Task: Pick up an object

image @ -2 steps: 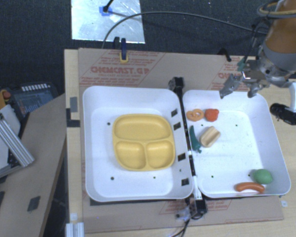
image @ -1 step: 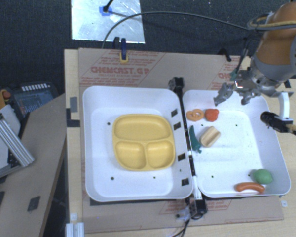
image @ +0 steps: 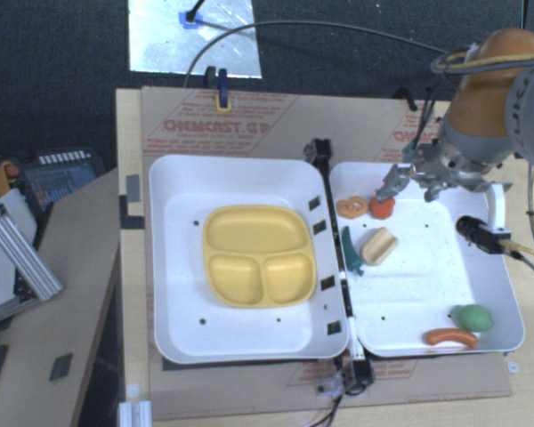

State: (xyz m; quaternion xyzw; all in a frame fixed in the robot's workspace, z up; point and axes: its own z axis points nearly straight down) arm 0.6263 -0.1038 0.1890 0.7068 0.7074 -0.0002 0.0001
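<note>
My gripper [image: 413, 189] hovers over the far left part of the right bin [image: 494, 278], open, with nothing between its fingers. A small red tomato-like piece [image: 382, 208] lies just below its left fingertip [image: 390, 188]. An orange ring-shaped piece [image: 351, 207] lies to the left of the red one. Nearer the front lies a tan bread roll [image: 379, 245], with a teal piece [image: 348, 251] beside it against the bin's left wall. A green ball [image: 473, 317] and an orange sausage [image: 449, 337] rest in the near right corner.
The left bin [image: 173, 265] holds a yellow divided plate [image: 257, 255]. A black divider [image: 331, 238] runs between the two bins. The arm [image: 494, 87] reaches in from the upper right.
</note>
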